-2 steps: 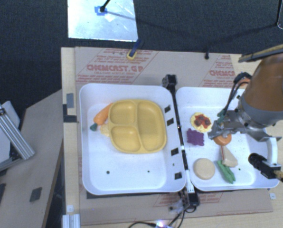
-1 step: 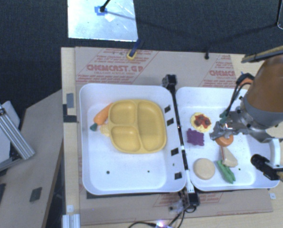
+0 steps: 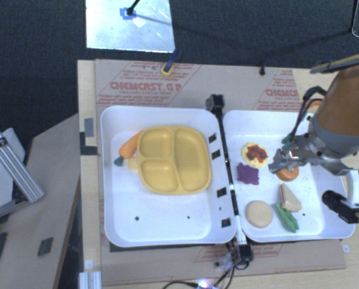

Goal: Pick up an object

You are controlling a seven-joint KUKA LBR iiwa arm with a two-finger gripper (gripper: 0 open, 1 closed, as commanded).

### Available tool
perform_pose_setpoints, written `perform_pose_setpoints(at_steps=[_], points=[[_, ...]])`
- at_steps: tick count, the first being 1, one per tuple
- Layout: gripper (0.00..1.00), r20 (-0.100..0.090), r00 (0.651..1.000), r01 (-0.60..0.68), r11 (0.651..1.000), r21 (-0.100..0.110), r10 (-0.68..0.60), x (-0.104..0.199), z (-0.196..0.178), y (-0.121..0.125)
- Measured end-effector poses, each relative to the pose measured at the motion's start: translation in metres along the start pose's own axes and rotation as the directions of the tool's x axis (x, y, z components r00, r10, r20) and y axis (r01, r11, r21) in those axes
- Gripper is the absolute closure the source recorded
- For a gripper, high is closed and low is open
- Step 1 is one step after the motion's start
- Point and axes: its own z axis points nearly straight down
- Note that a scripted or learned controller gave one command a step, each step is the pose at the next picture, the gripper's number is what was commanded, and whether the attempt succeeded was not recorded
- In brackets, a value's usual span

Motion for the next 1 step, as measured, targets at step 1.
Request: perform_pose_setpoints(at_steps=[1], points=[[1.00, 0.001, 1.000, -0.003, 1.000, 0.002, 0.003, -0.0064, 0.0137, 0.0070]])
